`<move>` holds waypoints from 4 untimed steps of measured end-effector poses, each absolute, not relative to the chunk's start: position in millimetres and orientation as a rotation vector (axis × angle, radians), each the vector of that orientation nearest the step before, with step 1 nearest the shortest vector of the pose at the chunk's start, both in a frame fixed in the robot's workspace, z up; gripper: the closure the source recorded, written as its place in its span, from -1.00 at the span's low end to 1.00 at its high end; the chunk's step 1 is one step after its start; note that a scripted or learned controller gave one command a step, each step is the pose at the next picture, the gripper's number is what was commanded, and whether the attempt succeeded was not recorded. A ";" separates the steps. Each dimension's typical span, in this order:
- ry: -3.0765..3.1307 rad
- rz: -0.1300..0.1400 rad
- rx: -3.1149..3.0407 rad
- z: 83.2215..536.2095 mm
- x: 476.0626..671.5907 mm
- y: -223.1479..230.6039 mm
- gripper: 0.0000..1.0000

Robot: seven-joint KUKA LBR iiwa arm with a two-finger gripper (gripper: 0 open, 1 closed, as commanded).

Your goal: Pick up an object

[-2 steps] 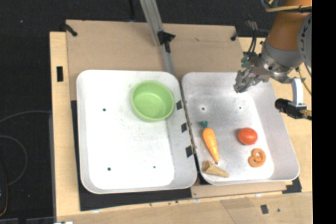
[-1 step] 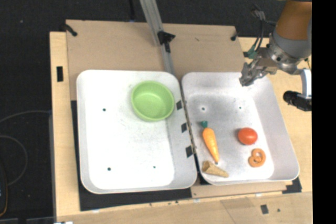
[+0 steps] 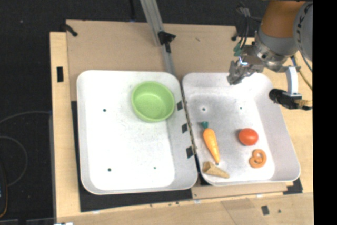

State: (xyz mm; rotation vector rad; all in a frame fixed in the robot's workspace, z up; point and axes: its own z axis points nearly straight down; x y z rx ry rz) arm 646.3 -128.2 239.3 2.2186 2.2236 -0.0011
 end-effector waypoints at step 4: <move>2.227 0.002 2.213 251.2 660.4 60.5 1.00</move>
